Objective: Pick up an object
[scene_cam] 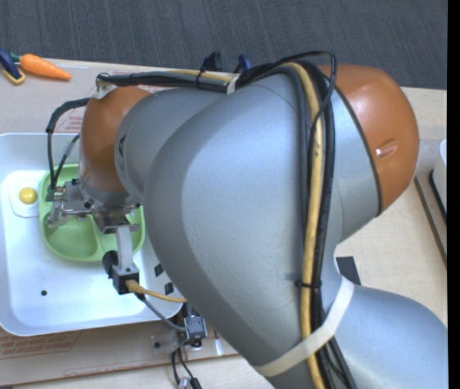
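Below, a glossy green plate [71, 237] lies in the smooth white bin [6, 294].

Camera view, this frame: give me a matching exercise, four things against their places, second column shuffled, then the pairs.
Things:
1. toy carrot
2. fried-egg toy
3. green dish
4. gripper

Places:
A. in the left bin, directly under the wrist
B. on the bench outside the bins, at the far left corner
C. low over the green dish
D. near the left bin's left wall, beside the green dish

Pairs: 1-B, 2-D, 3-A, 4-C
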Motion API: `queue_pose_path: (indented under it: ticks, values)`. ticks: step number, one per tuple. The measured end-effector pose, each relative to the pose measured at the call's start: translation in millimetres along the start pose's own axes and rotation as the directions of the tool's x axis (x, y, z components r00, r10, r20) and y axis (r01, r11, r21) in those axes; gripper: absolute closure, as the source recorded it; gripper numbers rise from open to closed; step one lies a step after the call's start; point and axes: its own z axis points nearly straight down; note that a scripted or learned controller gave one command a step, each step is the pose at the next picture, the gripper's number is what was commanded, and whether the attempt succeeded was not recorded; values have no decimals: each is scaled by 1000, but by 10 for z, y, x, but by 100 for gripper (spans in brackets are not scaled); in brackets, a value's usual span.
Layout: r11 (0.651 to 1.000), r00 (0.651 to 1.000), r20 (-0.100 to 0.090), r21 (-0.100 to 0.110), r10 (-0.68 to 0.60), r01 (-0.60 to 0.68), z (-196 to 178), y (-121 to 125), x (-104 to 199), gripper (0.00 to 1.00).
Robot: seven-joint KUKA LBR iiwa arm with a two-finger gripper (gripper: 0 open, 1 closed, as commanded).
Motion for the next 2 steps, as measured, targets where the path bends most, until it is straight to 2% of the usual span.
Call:
queue_pose_path:
  ticks: [1,2]
  values:
    - [1000,1000,3,3,-1,1,-96,-2,-16,100]
    - [999,1000,16,52,7,-8,42,425,338,100]
